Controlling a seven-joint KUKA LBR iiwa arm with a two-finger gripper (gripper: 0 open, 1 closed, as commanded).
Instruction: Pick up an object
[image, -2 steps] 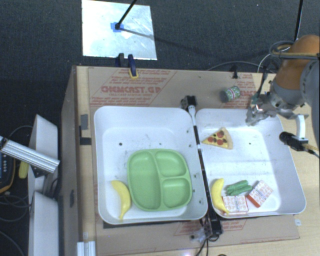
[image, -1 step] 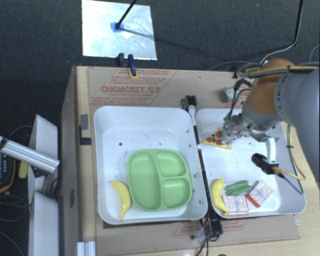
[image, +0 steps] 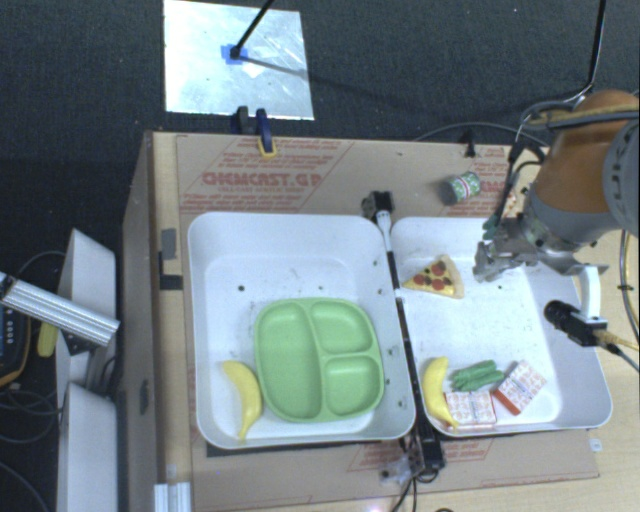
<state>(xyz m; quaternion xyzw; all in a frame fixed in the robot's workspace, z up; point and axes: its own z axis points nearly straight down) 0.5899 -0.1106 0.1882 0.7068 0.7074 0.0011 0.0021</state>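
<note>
My gripper (image: 494, 264) hangs over the back of the right bin (image: 520, 310), just right of a pizza slice (image: 437, 278) that lies near the bin's left wall. Along the front of this bin lie a yellow banana (image: 435, 388), a green bean pod (image: 476, 376), a white-and-red checked packet (image: 470, 407) and a red-and-white box (image: 521, 387). In the left bin (image: 240, 260) a green divided plate (image: 320, 358) rests with a second banana (image: 243, 397) at its left edge.
A small green can (image: 463, 187) lies on the cardboard behind the right bin. A black fitting with a white bracket (image: 574, 320) juts over the right bin's right side. Blue clamps (image: 262, 128) stand at the bench's back edge.
</note>
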